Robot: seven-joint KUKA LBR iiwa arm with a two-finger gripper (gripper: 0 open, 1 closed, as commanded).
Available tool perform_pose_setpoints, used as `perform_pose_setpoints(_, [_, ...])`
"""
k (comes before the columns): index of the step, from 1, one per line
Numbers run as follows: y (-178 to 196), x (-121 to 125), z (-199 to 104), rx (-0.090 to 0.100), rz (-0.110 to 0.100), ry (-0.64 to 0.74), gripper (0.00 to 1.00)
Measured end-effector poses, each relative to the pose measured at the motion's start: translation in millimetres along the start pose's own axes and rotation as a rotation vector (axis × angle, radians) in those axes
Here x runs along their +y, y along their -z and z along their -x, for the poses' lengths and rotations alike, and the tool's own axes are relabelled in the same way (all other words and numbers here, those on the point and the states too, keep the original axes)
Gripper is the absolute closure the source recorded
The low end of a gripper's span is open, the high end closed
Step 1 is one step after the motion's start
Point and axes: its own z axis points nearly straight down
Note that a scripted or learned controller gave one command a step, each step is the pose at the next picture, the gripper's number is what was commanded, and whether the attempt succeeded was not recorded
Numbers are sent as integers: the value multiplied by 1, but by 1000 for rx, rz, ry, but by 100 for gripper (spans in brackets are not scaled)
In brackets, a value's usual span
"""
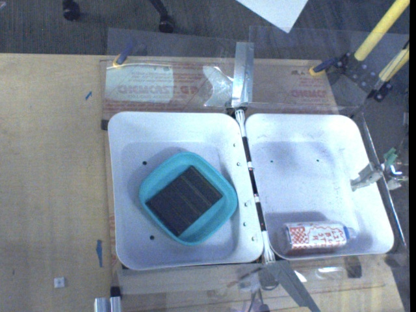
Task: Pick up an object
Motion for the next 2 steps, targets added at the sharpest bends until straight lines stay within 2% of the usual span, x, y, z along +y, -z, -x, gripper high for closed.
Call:
perform_pose_setpoints(1, [-98,62,-48,-1,0,41,0])
perform_pose_setpoints(2, [-76,64,-49,-2,4,56,0])
